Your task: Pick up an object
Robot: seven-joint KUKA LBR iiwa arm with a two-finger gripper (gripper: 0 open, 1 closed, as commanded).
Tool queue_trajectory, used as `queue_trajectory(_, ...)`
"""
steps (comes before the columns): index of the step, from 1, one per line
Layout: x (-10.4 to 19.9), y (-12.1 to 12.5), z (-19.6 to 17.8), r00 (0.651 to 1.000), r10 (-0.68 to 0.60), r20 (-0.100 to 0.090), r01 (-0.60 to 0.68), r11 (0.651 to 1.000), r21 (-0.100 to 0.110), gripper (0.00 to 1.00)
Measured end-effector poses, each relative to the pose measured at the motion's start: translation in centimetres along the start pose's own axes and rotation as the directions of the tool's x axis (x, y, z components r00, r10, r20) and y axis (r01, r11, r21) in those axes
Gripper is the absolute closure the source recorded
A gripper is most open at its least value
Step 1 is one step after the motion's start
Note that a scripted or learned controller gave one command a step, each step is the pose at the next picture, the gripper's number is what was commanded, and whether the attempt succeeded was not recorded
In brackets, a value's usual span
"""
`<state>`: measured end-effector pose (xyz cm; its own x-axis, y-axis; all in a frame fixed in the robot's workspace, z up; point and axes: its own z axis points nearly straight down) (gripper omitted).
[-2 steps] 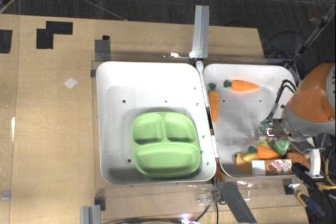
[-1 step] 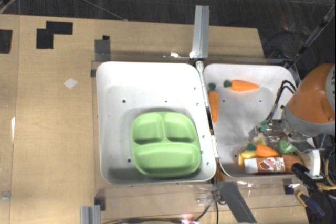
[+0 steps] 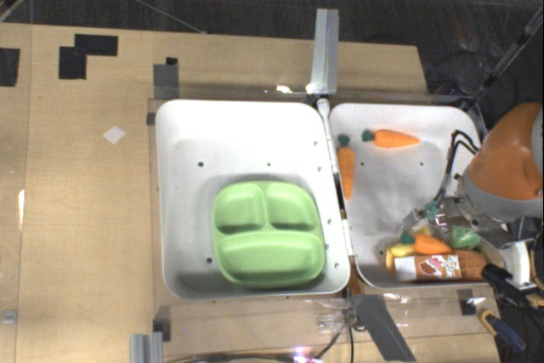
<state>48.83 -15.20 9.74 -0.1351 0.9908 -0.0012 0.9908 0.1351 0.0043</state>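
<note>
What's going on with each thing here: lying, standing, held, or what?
Green divided plate: lying flat, right way up, in the left bin.
Carrot: lying loose near the right bin's far wall.
Second carrot: lying along the right bin's left wall.
Brown bottle: on its side at the near wall.
Gripper: low over the near-corner clutter.

No readable text, brand, number or sign anywhere. Only candidate: bottle (image 3: 439, 267) lying on side in right bin (image 3: 382, 191), at 5 o'clock of that bin, just below my pincer (image 3: 442, 218). Brown-and-white label on bottle carries blurred marks, too small to make out. Black blocks on bench (image 3: 76, 183) at 10 o'clock: plain shapes, no lettering.
</note>
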Motion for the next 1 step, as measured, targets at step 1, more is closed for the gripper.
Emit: queue_trajectory(1,0.39,0.38,0.43,0.997,-0.074,0.008,0.074,0.997,-0.011,0.0)
